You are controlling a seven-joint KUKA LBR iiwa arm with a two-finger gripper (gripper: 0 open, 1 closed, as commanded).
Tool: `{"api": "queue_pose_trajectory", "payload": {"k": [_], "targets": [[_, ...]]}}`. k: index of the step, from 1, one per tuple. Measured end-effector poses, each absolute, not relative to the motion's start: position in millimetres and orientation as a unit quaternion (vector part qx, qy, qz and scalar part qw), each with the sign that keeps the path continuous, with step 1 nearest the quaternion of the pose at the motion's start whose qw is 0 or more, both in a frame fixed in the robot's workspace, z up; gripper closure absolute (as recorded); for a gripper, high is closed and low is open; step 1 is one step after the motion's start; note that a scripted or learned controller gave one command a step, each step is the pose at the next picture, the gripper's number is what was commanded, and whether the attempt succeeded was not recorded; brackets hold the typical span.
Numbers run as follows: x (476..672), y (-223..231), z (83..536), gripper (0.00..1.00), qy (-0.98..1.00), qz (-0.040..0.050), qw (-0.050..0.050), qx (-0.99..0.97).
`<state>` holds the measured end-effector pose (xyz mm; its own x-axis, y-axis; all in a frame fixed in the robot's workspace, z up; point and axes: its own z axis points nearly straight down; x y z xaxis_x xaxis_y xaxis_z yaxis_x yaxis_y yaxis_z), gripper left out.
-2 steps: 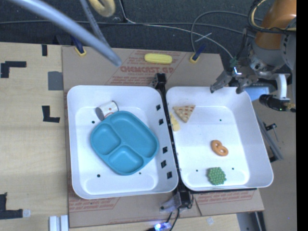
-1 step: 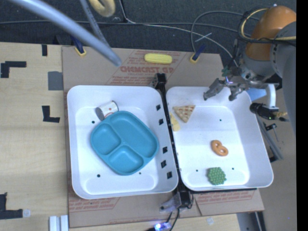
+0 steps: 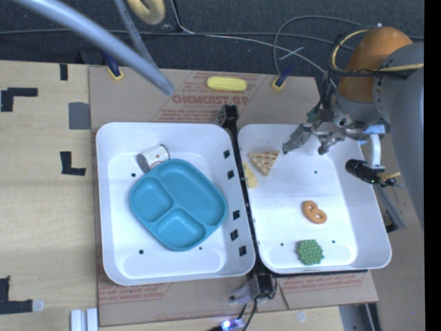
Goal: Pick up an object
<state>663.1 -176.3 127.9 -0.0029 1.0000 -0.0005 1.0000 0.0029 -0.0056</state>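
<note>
Camera view: gripper [image 3: 308,143] above right bin's [image 3: 358,205] far end, fingers spread apart, nothing between them. Waffle wedge [image 3: 264,161] just left of fingertips, on bin floor; pretzel [image 3: 315,212] and green lump [image 3: 310,252] well nearer. Blue tray [image 3: 178,203] and cup [image 3: 153,158] in left bin [image 3: 110,205].

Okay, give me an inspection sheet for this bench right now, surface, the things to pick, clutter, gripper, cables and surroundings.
Surface: left bin and right bin side by side on a cardboard sheet.
Job's things: blue divided plate and small cup on its side in the left bin; waffle wedge, pretzel and green bumpy piece in the right bin.
Clutter: yellow piece on the cardboard behind the bins.
Grippers: gripper open above the right bin's far end, holding nothing.
Cables: thin cables loop behind the arm.
Surroundings: wooden bench with black tape marks.
</note>
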Motion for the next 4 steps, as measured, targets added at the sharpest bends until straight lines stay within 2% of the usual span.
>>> {"api": "queue_pose_trajectory", "payload": {"k": [1,3,4], "targets": [[664.7,-176,141,1.00,-0.709,0.0011,0.000,-0.706],[661.9,-173,224,1.00,-0.708,-0.0010,-0.002,-0.706],[660.2,-114,214,1.00,-0.709,-0.0001,0.001,-0.705]]}}
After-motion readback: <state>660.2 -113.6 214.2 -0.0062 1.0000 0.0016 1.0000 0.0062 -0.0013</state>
